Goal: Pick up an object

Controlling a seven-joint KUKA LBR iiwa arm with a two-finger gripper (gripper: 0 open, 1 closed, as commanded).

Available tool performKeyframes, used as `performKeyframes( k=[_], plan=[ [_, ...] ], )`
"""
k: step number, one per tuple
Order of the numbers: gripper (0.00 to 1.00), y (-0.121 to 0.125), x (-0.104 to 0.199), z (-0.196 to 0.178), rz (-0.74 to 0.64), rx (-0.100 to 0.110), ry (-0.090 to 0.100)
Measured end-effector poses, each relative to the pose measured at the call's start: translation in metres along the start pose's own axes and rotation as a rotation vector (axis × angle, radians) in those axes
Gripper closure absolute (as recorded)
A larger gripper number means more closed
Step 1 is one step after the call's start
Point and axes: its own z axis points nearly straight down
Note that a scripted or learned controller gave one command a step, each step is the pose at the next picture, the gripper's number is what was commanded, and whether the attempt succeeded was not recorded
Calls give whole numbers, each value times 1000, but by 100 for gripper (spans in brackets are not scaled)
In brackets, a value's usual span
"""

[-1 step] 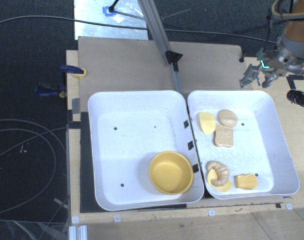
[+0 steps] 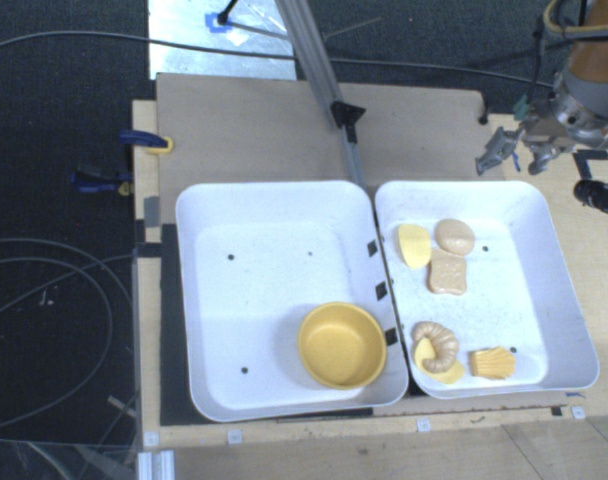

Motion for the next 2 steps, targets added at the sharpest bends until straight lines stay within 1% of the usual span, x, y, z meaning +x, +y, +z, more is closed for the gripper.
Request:
performKeyframes(
  k=[1, 2],
  plan=[
    [0, -3, -10, 52, 5, 4, 0],
    [0, -5, -8, 93, 1, 3, 0]
  ],
)
